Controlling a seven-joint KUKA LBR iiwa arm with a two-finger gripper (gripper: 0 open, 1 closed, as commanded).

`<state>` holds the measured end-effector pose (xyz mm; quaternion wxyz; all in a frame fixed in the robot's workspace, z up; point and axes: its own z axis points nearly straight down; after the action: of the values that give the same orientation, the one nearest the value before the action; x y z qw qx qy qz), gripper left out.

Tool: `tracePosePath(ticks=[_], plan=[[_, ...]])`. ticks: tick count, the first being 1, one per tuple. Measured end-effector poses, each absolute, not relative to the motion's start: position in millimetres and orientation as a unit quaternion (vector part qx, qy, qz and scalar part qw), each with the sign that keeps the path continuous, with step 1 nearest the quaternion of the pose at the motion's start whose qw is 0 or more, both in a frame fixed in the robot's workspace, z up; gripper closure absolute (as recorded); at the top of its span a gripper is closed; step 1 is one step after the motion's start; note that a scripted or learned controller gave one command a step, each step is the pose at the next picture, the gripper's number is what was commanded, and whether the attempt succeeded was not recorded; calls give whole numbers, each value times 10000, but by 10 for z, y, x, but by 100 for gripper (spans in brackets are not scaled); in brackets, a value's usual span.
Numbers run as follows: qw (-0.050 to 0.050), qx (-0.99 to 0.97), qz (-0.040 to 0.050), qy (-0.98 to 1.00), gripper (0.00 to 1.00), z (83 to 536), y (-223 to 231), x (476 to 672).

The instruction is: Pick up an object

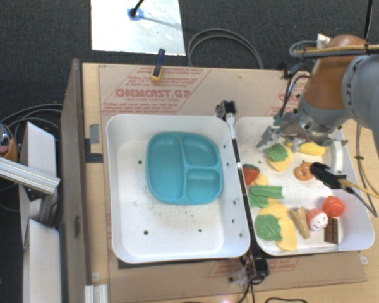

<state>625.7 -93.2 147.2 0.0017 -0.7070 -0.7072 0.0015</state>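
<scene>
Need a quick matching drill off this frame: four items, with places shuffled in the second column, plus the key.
Items
1. teal divided plastic plate
2. red round tomato toy
3. yellow-handled tool
4. gripper

Places
A. on the cardboard beyond the bins
B. in the left white bin
C. above the far end of the right white bin
D. near the right bin's right side

Pairs: 1-B, 2-D, 3-A, 4-C
</scene>
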Motion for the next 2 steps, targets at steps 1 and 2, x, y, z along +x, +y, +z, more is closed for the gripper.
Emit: tracePosePath(ticks=[1, 2], plan=[[-4, -7072, 4, -7071, 0, 821, -1217, 6365], [159, -7088, 101, -7052, 0, 801, -1444, 6618]])
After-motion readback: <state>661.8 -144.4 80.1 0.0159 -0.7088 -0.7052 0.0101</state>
